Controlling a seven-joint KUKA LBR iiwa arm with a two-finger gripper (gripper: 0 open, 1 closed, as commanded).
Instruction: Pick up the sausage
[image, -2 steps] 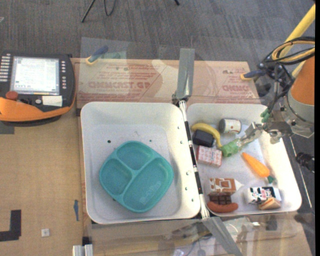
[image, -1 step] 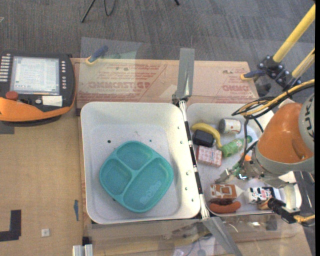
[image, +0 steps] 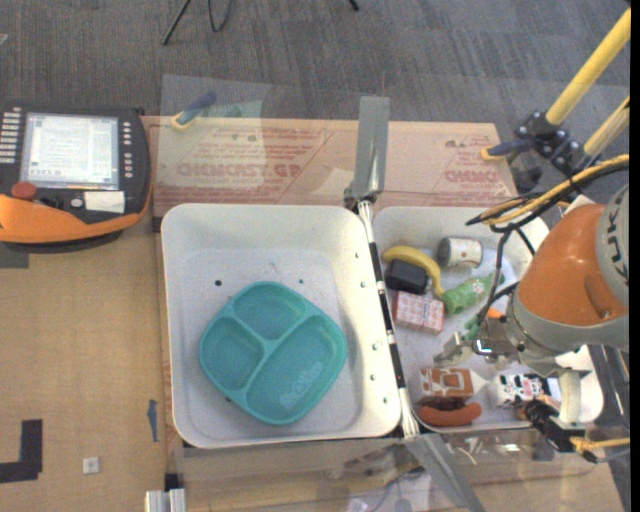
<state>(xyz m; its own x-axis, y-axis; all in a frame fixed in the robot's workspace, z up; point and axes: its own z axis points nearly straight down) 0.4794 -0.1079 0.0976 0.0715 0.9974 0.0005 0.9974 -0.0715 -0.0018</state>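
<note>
Right bin (image: 520, 425): 1 sausage (image: 449, 411), reddish, lay along the near wall, just nearer than a small brown-and-white packet (image: 446, 381). Gripper (image: 462, 347) hovered above the bin's middle, just beyond that packet and apart from the sausage; finger state could not be told. Far end: banana (image: 416, 262), black block (image: 406, 275), green bottle (image: 465, 295). Left bin (image: 190, 230): 1 teal divided plate (image: 272, 351).

The grey arm (image: 585, 275) reaches in from the right, its gripper (image: 462, 345) hanging low.
</note>
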